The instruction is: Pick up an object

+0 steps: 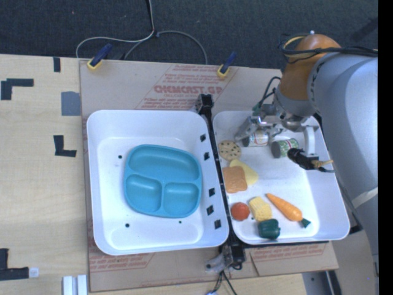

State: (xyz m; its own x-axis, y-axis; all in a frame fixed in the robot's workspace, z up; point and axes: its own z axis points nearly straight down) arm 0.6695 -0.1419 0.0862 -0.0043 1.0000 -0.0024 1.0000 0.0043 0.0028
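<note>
Wooden desk [37, 183] carries two white bins; over the right bin [325, 201] the hand [261, 131] hangs, finger state indiscernible, near a cookie [229, 149].

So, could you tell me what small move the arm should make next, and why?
Probably a short descent toward the cookie. The hand hangs at the back of the right bin, just above and right of the cookie, with nothing visibly held, and the other toy foods lie nearer the front.
</note>
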